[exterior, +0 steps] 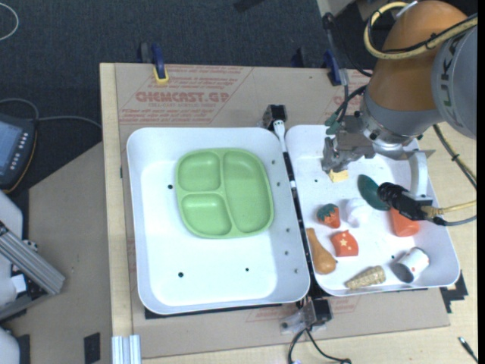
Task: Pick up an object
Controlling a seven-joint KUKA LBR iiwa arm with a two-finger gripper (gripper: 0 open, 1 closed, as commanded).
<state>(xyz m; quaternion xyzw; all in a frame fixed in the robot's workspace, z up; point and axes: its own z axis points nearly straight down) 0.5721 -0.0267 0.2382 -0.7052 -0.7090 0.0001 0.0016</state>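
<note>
From my screen, the gripper (336,160) hangs low in the right bin (303,144); whether its fingers are spread or pressed together I cannot tell. A small pale yellow chunk (339,176) lies just under its tip. Beyond it lie a strawberry-like piece (329,215), a small white lump (353,211), a red block with a yellow mark (345,243), a smooth orange carrot shape (321,252), a ridged tan cone (365,277), a dark green leaf shape (369,190), an orange piece (403,223) and a white cup (413,262). The left bin (151,264) carries a matte green divided plate (225,192). Both bins sit on a brown printed board over the counter (114,203), with dark carpet (114,14) behind.
</note>
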